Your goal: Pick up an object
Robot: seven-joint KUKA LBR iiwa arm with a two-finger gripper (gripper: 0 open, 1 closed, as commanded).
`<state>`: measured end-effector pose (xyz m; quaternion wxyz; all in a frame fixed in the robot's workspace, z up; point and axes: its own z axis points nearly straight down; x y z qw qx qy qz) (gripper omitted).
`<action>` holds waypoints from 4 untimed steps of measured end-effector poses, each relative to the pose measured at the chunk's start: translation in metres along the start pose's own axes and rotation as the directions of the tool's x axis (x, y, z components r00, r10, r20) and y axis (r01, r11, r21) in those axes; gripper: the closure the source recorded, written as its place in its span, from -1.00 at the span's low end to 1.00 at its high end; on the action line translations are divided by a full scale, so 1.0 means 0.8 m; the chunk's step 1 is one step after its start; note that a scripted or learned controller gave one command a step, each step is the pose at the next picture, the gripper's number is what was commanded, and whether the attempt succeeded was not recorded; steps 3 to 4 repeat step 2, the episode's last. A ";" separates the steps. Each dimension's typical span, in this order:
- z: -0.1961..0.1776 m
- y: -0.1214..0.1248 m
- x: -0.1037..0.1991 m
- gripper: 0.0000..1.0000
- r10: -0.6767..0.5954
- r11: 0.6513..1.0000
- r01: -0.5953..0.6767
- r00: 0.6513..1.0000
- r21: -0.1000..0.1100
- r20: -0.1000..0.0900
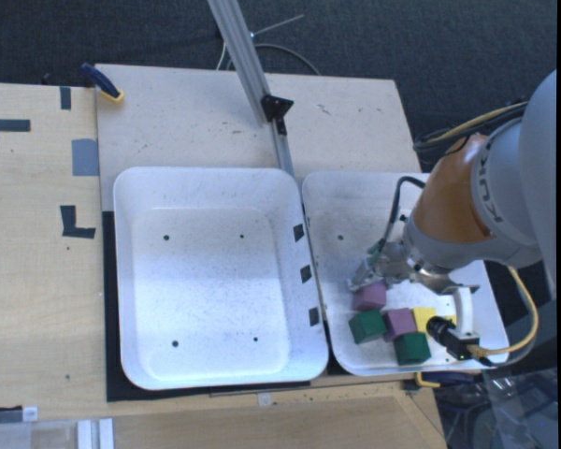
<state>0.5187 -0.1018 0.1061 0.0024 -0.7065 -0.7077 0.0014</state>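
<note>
While the grey metal gripper (372, 271) is held low in the right white bin (341, 204), just above a purple block (369, 296), its grip cannot be told.

One camera is fixed above the surface (215, 129), looking down at a slant from a middling height. It takes in both white bins side by side: the left bin (131, 251) near the middle of the frame, the right bin (332, 213) toward the right. The arm (467, 204) enters from the right edge. Dark floor (402, 26) runs along the top, and a metal pole (238, 40) crosses from above.
</note>
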 end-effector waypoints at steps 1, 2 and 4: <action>-0.112 0.041 0.125 1.00 -0.009 1.000 0.009 1.000 -0.011 -0.002; -0.106 -0.013 0.231 1.00 -0.007 1.000 0.007 1.000 -0.001 -0.001; -0.106 -0.013 0.231 1.00 -0.007 1.000 0.007 1.000 -0.001 -0.001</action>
